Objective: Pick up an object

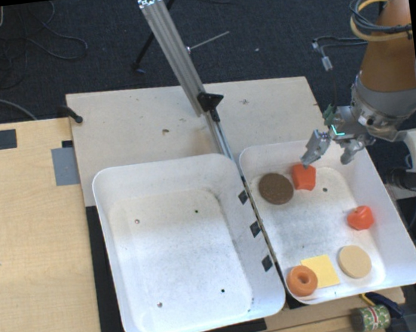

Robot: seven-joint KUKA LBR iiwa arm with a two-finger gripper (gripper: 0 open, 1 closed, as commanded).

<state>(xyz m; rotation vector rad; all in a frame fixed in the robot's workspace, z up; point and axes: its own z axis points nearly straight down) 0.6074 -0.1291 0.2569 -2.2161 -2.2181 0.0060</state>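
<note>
The end effector hangs over the far rim of the right-hand shallow white bin, at about one o'clock from that bin's middle. Its two fingers are spread wide apart, with nothing between them.

The nearest candidate is the small orange-red block, just below the left finger, at about eleven o'clock in the bin. Touching or just beside it, at its nine o'clock, lies a flat dark-brown round disc. A second small red-orange piece sits at three o'clock. Along the near edge are an orange ring, a pale yellow square slab and a tan round disc.

To do the pick well, I would centre the open fingers over the orange-red block, turning the wrist so neither finger lands on the brown disc. Then I would descend fully before closing; the block is tall enough to grip, unlike the flat discs.

The left-hand white bin holds only specks. How high the fingers stand above the bin floor is hard to judge from this slanted view. The arm's upper part is cut off at the right. Whether the block touches the brown disc is probably, not certainly, so.
</note>
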